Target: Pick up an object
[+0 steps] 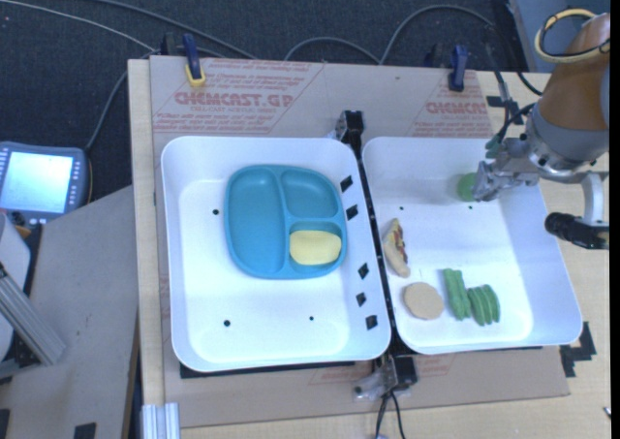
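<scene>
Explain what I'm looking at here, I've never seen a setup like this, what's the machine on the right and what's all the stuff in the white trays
This is one picture, taken by a camera fixed above a workbench and looking down at a slant. The machine on the right is a robot arm, grey with an orange band; its job is to pick something up. Its hand is low in the right bin, right at a small green object; whether it grips that object is not clear. The right bin also holds a round tan piece, a green pea-pod-like item and a brownish slice. The left bin holds a blue divided plate with a yellow item in one compartment.
</scene>
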Motion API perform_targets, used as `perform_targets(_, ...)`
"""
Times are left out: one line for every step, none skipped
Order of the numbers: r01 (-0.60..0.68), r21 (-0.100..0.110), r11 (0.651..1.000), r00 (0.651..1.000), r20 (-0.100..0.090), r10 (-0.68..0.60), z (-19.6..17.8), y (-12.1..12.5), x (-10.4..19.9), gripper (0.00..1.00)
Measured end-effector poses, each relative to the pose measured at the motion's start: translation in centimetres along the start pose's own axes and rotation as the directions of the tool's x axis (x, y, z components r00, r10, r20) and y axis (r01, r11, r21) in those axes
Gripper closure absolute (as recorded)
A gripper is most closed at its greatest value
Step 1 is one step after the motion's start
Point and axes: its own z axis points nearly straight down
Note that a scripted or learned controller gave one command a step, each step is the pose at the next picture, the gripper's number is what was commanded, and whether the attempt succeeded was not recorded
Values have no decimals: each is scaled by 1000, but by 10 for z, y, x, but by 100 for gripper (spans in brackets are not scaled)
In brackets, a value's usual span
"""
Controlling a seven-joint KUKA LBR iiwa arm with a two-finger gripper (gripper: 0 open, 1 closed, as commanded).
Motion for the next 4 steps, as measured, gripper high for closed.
perform_targets(1, -1, 1000, 1000, 0, -1, -55, 9, 8, 100)
perform_targets(0, -2, 1000, 1000, 0, 0, -119, 9, 13, 100)
perform_targets(3, 8, 1000, 1000, -4, -3, -118, -2, 62, 100)
perform_targets(2, 10, 1000, 1000, -4, -2, -115, -33, 110, 100)
